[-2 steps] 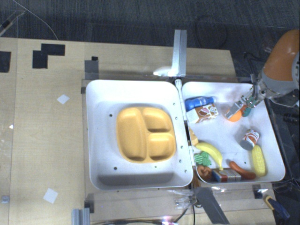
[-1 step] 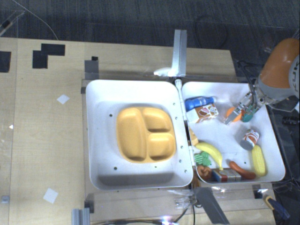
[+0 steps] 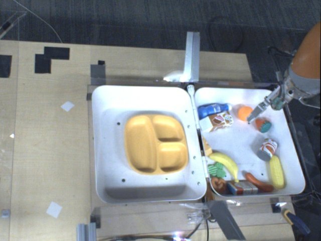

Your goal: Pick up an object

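The orange ball point(image 3: 244, 113) lies near the far edge of the right bin point(image 3: 235, 145), with a small red-and-teal toy point(image 3: 263, 125) just beside it. The gripper point(image 3: 257, 113) hangs slantwise between the two, probably lining up on one; whether it is parted or closed I cannot tell, and nothing is visibly held. Banana point(image 3: 225, 164), corn cob point(image 3: 277, 171) and can point(image 3: 268, 148) crowd the near edge; the bin's middle is open. The left bin point(image 3: 105, 134) carries a yellow tray point(image 3: 155, 143).

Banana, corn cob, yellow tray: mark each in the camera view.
banana point(image 3: 225, 163), camera view, middle of its curve
corn cob point(image 3: 276, 171), camera view, mid-length
yellow tray point(image 3: 154, 143), camera view, central divider
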Tool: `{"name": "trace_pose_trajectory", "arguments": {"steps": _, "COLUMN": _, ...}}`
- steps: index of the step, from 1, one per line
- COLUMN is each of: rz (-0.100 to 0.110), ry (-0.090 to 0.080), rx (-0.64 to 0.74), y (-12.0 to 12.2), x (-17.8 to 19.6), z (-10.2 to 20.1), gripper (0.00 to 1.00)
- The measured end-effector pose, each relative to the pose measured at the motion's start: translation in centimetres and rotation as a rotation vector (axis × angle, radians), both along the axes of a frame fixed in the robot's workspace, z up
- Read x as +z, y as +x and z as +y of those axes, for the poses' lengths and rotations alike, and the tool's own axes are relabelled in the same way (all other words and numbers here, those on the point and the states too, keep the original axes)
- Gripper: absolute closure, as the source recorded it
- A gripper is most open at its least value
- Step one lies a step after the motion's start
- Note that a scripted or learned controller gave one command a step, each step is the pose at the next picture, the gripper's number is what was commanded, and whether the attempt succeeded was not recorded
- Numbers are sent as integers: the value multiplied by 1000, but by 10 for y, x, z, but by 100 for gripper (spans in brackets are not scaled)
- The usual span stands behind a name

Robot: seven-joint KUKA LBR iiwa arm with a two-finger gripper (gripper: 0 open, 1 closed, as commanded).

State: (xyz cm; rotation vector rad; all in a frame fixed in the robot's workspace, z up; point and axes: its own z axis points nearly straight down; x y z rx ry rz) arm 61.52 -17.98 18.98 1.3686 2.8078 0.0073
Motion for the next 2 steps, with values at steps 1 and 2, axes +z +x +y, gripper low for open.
{"name": "trace_pose_trajectory", "arguments": {"steps": 1, "rz": 15, "ry": 5, "rx": -167, "y": -3, "x": -80, "z": -25, "gripper": 0}}
{"name": "trace_pose_trajectory", "arguments": {"steps": 2, "rz": 24, "ry": 12, "rx": -485, "y": 54, "x": -101, "z": -23, "gripper": 0}}
